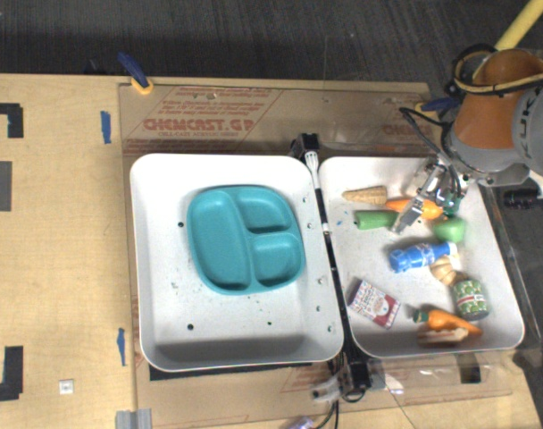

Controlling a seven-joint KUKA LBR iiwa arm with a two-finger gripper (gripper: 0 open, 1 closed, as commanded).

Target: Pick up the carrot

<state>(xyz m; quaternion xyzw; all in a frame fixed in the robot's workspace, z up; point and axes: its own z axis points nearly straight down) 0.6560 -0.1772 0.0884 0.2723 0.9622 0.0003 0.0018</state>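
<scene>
While pincer (430, 202) hovers at carrot (414, 207) in right bin (508, 275), finger state unclear, cannot tell; crowding from green piece (371, 221) possibly causes slip or wrong grab.

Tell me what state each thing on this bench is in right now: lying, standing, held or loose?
Gripper: down in the right bin, over the upper carrot.
Upper carrot: lying flat, under the fingers; cannot tell if gripped.
Lower carrot: lying loose near the front wall.
Blue bottle: on its side.
Green can: lying loose.
Small box: flat, face up.
Teal tray: flat in the left bin, nothing in its compartments.
</scene>
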